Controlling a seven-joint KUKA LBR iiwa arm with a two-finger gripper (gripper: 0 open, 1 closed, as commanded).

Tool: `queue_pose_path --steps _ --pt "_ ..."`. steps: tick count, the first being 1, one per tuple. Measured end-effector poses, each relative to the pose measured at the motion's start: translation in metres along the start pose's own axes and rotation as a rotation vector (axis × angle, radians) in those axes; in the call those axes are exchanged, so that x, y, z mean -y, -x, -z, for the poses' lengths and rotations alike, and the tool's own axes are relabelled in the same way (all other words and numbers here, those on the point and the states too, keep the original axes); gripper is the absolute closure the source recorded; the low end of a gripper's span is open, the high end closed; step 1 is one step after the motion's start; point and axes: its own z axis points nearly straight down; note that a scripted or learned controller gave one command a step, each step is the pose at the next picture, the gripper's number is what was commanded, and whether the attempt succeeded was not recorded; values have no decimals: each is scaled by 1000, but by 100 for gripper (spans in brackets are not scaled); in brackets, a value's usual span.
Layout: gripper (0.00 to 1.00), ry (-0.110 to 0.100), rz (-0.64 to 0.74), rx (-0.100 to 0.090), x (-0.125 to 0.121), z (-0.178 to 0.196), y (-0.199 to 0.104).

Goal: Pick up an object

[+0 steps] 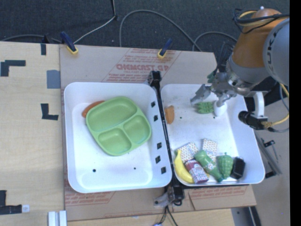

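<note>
End effector (212, 99) low in right bin (244, 140), fingers spread astride green item (205, 108).

My fingers flank it, not pinching; I should centre, press to the floor, then close. Orange piece (170, 114) near the divider, clutter heap (207, 163) at near edge. Green tray (118, 125) in left bin (77, 164); cardboard-covered bench (136, 67) around.

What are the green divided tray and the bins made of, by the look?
Green tray: likely moulded plastic, matte to satin; uniform colour, rounded compartment walls, soft sheen. Left bin and right bin: probably smooth white plastic; rounded rims, even surface, faint scuffs and specks. Can't confirm either by sight alone.
</note>
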Motion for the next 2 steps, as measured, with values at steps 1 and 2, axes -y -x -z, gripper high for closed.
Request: queue_pose_path --steps 1,2 --pt "0 -2 -3 0 62 -75 41" --pt "0 4 0 0 -6 -132 27"
